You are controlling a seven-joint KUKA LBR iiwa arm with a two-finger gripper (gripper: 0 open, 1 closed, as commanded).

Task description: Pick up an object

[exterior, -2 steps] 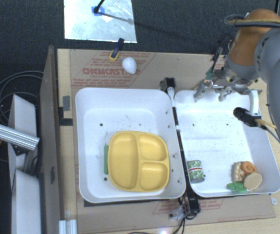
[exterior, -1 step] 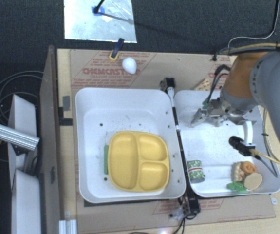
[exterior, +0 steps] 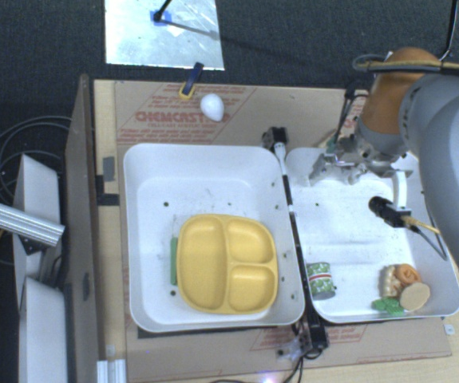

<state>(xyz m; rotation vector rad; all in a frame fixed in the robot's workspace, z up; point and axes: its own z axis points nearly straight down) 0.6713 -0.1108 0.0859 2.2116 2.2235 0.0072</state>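
In my left white bin [exterior: 205, 182], a slim green stick [exterior: 173, 260] lies lengthwise far-to-near against a yellow divided plastic plate [exterior: 227, 263]; the grey arm's gripper [exterior: 333, 166] hangs over the far end of the right white bin [exterior: 349, 222], its grip I cannot tell

Red "CHEMCAST" lettering on the brown cardboard sheet [exterior: 293, 108]

Cardboard sheet [exterior: 241, 106], red CHEMCAST lettering, on the bench top. White egg-shaped ball [exterior: 211, 106] on it, just beyond the far rim of the left bin [exterior: 145, 166]. Small blue-and-yellow item [exterior: 190, 80], just far-left of the ball. Silvery sheet [exterior: 185, 38] on dark carpet [exterior: 309, 22], far. Black cables [exterior: 5, 138], left.
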